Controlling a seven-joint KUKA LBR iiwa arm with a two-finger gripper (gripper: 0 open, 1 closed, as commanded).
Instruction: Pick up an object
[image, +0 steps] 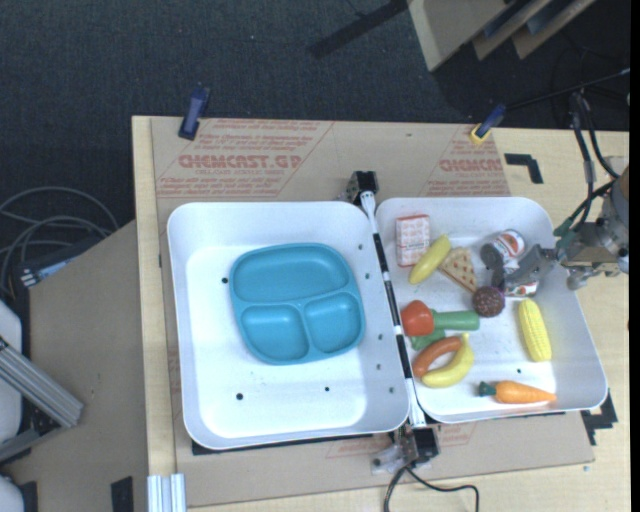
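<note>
The right bin (575, 300) holds several toy foods. Among them are a pink-and-white box (412, 238), a yellow banana (432, 258), a tan wedge (460, 268), a red-and-white can (510, 243), a dark brown ball (489, 300) and a corn cob (535, 330). Nearer the front lie a red pepper with a green stem (420, 318), a hot dog in a yellow bun (445, 360) and a carrot (515, 393). My gripper (531, 268) reaches in from the right, low over the bin between the can and the corn cob, close to the brown ball.
The left bin (200, 300) holds a blue divided plate (297, 302). A black hinge strip (385, 290) runs between the two bins. Cables hang at the right by the arm (600, 245). A brown cardboard sheet (250, 160) lies under the bins.
</note>
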